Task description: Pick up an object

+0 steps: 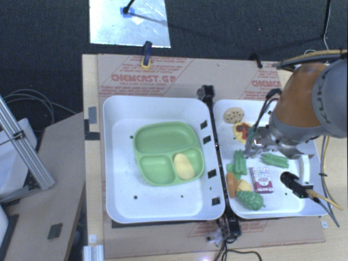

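Hangs low over the right shallow white bin (312, 208), two-finger gripper (253, 145) among scattered toy food, apparently to pick from the pile, finger state impossible to tell; nearest lie a long green plastic vegetable (239, 162) and a red-and-yellow piece (241, 130).

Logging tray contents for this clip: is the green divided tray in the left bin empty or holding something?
Holding something. The green tray has one yellow item lying in its lower right compartment.
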Tool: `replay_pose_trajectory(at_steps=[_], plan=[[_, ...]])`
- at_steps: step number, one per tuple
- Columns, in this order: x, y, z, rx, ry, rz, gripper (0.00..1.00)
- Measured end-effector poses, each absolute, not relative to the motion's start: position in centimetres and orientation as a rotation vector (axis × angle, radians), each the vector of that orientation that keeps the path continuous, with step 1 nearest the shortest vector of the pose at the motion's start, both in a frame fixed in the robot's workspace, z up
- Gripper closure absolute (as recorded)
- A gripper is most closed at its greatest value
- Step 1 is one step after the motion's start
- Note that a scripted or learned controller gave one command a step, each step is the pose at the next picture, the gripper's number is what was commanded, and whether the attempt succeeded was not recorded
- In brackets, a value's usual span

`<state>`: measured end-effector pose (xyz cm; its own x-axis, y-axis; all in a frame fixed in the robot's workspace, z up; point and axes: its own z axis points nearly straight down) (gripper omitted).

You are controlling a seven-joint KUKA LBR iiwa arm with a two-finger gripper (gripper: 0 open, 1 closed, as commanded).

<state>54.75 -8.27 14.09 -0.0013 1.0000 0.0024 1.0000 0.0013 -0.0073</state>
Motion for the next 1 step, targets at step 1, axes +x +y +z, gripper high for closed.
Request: replay_pose_trajectory(at_steps=[1], plan=[[55.94, -10.67, 20.35, -2.227, -2.226, -0.005, 1.00]])
